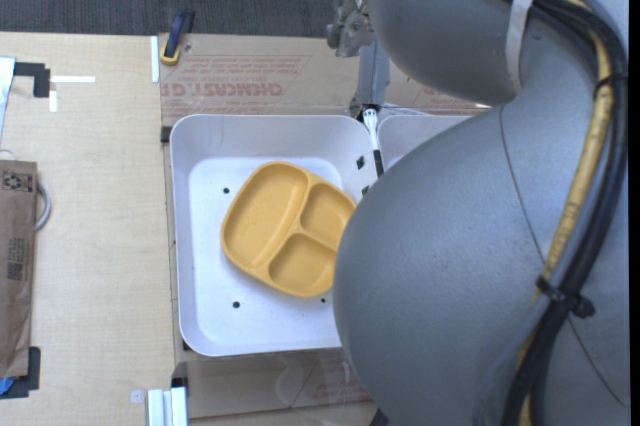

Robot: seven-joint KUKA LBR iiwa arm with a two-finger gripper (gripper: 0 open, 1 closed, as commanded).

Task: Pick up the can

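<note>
My grey arm (480,244) looms close to the camera and covers the right half of the view. It hides nearly all of the right bin (420,129), of which a small far-left corner shows. The left bin (181,214) holds a yellow three-compartment plate (285,229), lying flat slightly right of its middle. The arm's lower link overlaps the left bin's right edge and the plate's right rim.
A brown paper bag (18,264) lies on the wooden bench at the far left. Cardboard (250,74) lies behind the bins, with a blue-and-yellow tool (178,36) at its left end. A metal fixture (348,14) stands behind the gap between the bins.
</note>
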